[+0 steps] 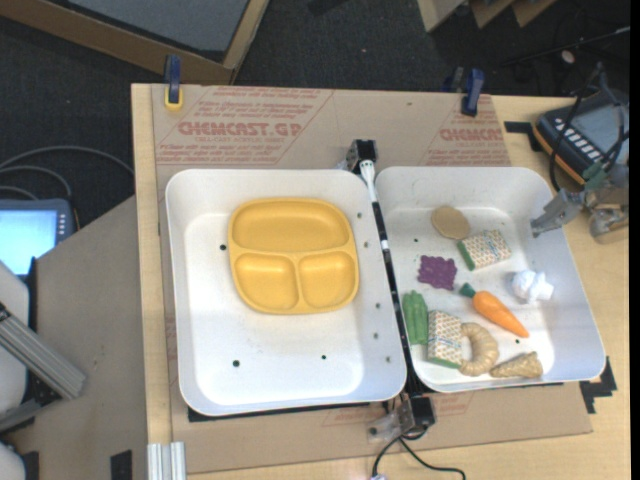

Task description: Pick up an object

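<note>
Left bin just has the yellow divided tray, the pickable stuff sits in the right bin, so I'd go for the carrot since it's fairly clear, while the gripper at the far edge—can't tell its jaws.

The bench is seen from one fixed camera set above it, looking down at a slant. Both white bins are taken in whole: the left bin and the right bin. The far edge of the bench is placed toward the top, with dark floor included beyond it.
</note>
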